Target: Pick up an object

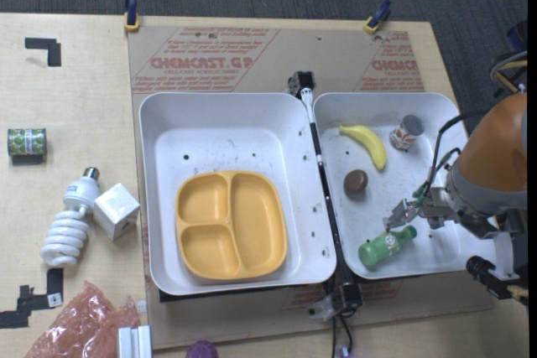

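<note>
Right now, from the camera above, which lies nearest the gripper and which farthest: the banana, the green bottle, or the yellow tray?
1. Green bottle, just below the gripper, right bin.
2. Banana, farther up that bin.
3. Yellow tray, left bin.

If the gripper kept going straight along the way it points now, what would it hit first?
Probably the green bottle. The gripper sits in the right bin, pointing down and to the view's left, with the bottle's cap end right under its tip. Height above the bottle is unclear from this slanted view.
</note>
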Tool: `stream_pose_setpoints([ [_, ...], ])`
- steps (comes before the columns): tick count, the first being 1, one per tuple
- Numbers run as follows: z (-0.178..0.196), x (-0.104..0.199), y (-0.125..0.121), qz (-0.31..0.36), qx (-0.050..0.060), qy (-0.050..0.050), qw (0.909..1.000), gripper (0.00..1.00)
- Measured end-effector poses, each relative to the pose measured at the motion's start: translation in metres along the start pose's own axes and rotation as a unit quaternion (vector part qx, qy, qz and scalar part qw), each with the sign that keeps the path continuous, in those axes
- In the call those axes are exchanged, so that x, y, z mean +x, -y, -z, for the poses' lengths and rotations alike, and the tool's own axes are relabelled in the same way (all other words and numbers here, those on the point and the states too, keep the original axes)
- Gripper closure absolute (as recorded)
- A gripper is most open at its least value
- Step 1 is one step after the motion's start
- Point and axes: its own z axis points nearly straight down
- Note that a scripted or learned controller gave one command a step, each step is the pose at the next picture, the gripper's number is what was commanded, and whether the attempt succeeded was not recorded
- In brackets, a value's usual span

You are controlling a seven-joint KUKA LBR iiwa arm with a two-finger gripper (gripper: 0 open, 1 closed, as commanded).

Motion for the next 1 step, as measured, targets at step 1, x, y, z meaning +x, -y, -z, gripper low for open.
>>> stream_pose_setpoints([
  [1,0.0099,-0.0008,-0.0015,-0.001,-0.002,0.0,1.0,1.0],
])
